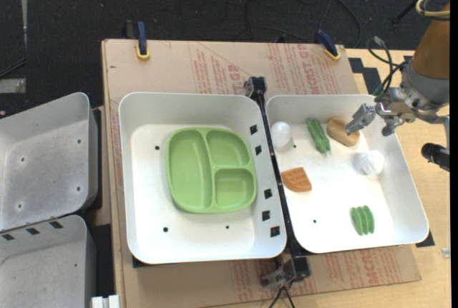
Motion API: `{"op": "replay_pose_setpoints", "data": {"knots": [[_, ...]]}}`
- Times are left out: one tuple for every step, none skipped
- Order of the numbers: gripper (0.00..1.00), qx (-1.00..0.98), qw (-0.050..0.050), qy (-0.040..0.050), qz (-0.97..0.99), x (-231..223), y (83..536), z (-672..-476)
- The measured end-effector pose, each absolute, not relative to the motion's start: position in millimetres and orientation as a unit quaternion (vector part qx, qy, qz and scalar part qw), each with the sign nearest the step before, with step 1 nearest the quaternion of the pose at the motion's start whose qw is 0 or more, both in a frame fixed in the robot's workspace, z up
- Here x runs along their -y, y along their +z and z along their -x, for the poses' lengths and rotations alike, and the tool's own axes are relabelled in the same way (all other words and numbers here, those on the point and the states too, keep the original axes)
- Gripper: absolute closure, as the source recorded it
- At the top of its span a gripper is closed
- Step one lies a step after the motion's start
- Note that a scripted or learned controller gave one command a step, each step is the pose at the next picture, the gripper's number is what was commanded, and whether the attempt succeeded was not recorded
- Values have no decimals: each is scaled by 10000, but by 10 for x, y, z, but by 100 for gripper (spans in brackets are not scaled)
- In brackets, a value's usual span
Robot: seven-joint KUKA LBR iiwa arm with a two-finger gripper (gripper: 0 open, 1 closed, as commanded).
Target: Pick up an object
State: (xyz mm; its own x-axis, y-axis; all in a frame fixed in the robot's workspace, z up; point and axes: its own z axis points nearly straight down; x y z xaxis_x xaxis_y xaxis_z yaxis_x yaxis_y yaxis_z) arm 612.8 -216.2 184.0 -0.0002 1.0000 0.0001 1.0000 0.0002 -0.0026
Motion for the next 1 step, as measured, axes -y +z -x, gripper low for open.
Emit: {"op": "replay_pose_setpoints", "data": {"knots": [[0, 7069, 15, 11, 7073, 2171, 1202, -6119]]}}
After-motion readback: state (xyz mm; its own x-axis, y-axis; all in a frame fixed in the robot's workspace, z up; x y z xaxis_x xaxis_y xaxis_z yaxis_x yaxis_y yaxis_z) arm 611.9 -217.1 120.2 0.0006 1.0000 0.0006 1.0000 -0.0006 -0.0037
